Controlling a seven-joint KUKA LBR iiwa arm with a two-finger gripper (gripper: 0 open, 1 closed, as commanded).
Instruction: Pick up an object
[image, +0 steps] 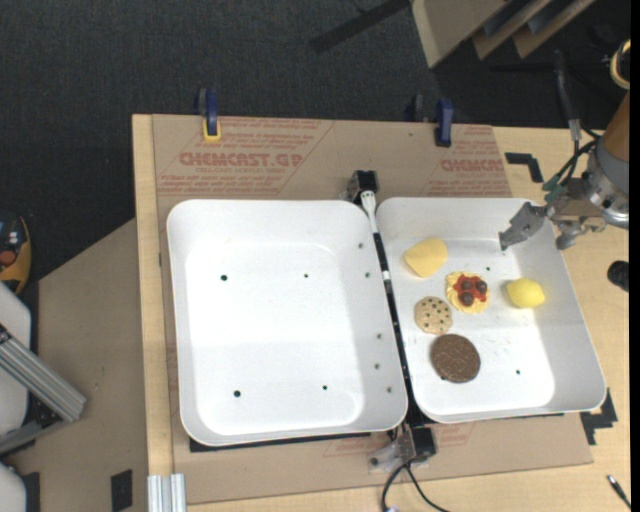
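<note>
The right bin (560, 385) holds several food-like items: a yellow wedge (426, 256), a small tart with red berries (468, 291), a yellow lemon-like piece (525, 293), a chocolate-chip cookie (433, 314) and a dark brown round cookie (455, 358). My gripper (545, 227) hovers over the bin's far right part, above and behind the lemon-like piece. Its two grey fingers are spread apart with nothing between them.
The left bin (190, 300) lies beside the right one, with a black hinge strip (382, 280) between them. Both rest on a brown cardboard sheet (290, 150) held by blue clamps (209, 105) at the far edge. Cables run at the right.
</note>
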